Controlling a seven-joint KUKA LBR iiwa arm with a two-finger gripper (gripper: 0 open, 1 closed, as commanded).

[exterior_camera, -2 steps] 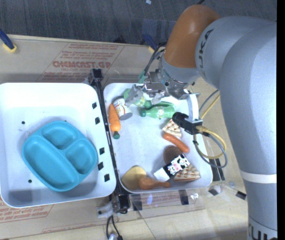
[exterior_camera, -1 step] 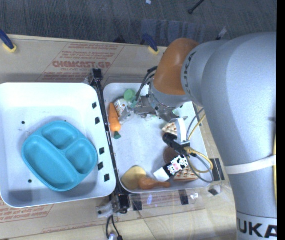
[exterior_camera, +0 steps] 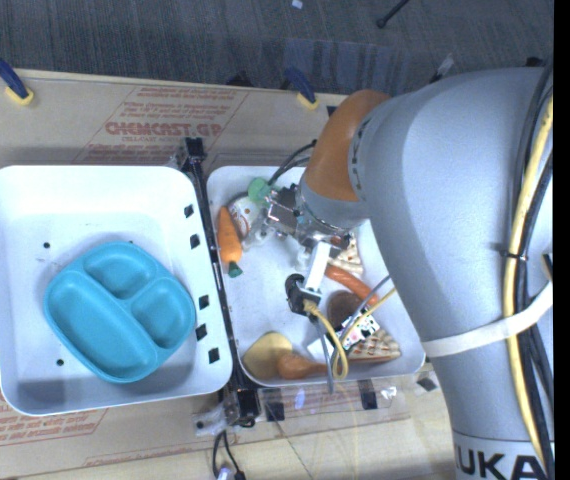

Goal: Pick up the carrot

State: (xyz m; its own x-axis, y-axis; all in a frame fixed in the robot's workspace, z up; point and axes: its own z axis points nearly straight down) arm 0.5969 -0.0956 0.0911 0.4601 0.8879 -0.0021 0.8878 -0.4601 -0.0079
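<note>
Carrot (exterior_camera: 229, 239) lies ungrasped against the left wall of the right bin (exterior_camera: 265, 313), just beside my gripper (exterior_camera: 265, 218), whose jaw state I cannot tell; I judge the pick not yet made.

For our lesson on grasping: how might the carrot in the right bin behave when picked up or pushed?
The carrot looks like a smooth, moulded toy, so it is probably stiff and light. Its round, tapered body may roll or pivot if nudged. It lies close along the bin wall, so a pincer finger may struggle to slip in on that side.
</note>
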